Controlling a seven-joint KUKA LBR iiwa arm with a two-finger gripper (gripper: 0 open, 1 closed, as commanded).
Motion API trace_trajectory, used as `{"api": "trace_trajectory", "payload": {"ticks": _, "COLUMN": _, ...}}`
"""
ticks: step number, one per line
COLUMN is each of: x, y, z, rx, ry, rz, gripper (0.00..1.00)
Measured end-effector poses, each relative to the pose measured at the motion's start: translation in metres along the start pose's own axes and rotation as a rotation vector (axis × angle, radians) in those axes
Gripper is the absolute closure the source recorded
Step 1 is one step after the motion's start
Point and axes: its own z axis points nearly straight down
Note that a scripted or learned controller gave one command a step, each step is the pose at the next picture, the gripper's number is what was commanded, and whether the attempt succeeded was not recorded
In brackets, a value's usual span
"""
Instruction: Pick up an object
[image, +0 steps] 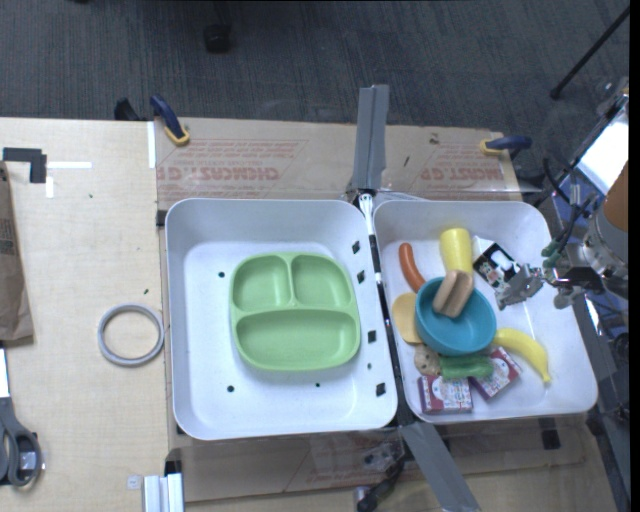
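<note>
Jaws I can't read from up here, apart or together; my gripper (520, 285) hovers over the right bin (570, 400), just right of the blue bowl (458, 322). Nearest pick looks like the toy banana (527, 352) below it on the bin floor: light, stiff, probably slick plastic, so I'd pinch across its thick middle.

We see our tool (522, 283) as a small cluster of bare grey metal parts, thin and angular, with a few dark fittings. Behind it sits a pale grey wrist housing, and above that a sliver of the orange band. Thin dark cables run alongside the housing.
</note>
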Motion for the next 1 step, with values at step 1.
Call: {"api": "trace_trajectory", "payload": {"ticks": 1, "x": 0.0120, "y": 0.0224, "z": 0.1460, "rx": -0.007, "ry": -0.003, "rz": -0.335, "gripper": 0.00}}
